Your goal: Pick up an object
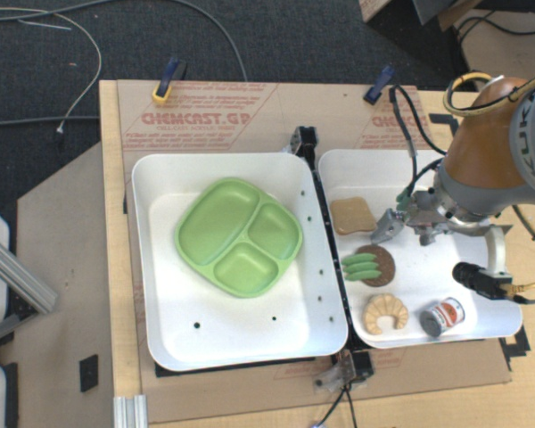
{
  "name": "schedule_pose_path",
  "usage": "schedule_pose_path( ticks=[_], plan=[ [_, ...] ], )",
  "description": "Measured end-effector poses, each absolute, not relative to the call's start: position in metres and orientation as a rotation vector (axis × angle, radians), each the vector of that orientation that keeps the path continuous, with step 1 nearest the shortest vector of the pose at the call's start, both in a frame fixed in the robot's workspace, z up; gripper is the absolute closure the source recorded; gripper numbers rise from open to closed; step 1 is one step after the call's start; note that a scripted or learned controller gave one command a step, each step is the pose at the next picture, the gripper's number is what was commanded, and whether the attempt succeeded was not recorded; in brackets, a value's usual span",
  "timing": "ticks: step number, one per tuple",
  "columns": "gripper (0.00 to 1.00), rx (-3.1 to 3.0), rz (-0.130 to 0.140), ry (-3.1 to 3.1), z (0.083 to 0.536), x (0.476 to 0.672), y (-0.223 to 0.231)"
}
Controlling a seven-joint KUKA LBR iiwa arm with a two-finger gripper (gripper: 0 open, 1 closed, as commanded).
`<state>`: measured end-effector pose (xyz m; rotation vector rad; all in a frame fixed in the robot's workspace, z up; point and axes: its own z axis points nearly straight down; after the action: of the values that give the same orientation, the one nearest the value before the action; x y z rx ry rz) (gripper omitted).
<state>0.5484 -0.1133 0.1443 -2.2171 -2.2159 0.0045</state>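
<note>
The right bin [428, 163] holds several toy foods. A tan slice of toast [352, 214] lies at its left. Below it sits a brown disc with green beans [369, 267] on top. A croissant [386, 312] and a small red-and-white can [442, 316] lie near the front wall. My gripper [387, 227] hangs over the right bin, just right of the toast and above the brown disc, with nothing visibly held. The orange-banded arm [486, 154] covers the bin's right part.
The left bin [152, 266] holds a green divided plate [239, 236] in its middle. A black clamp [304, 140] sits on the wall between the bins. Cables trail along the arm and over the dark floor at the back.
</note>
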Motion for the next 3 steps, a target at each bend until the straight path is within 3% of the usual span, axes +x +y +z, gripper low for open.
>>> schedule_pose_path(
  ticks=[1, 2, 3],
  plan=[
    [0.0, -2.22, 0.002, -2.217, 0.092, 0.548, -0.113],
    [1.0, -2.224, -0.005, -2.221, 0.107, 0.55, -0.113],
    [1.0, -2.224, -0.003, -2.224, 0.15, 0.55, -0.117]
  ],
)
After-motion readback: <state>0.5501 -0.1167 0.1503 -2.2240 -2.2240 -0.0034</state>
